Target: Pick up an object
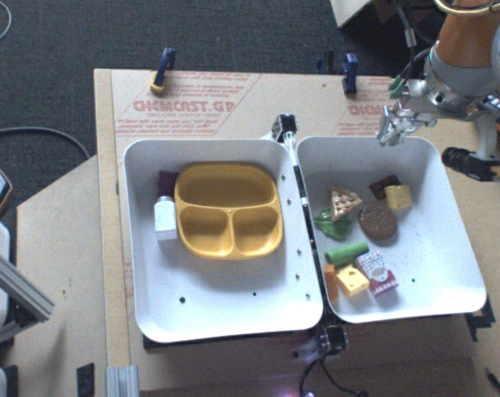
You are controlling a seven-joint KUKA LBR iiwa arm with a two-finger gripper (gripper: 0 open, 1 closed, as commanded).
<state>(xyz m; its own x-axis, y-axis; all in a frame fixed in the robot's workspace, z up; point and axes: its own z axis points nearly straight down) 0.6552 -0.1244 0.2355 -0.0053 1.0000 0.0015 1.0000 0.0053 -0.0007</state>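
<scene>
Toy foods [361, 238] wait in the right bin [456, 246].
Jaws [392, 132] (spread apart, nothing between them) hover at the far rim; approach step, descent needed next.

arm [469, 23]: comes in from the top right corner, orange band up high, grey wrist below it
gripper [392, 132]: pointing down and a bit left, nothing between its fingers (too small and blurry to call the finger gap)
</scene>
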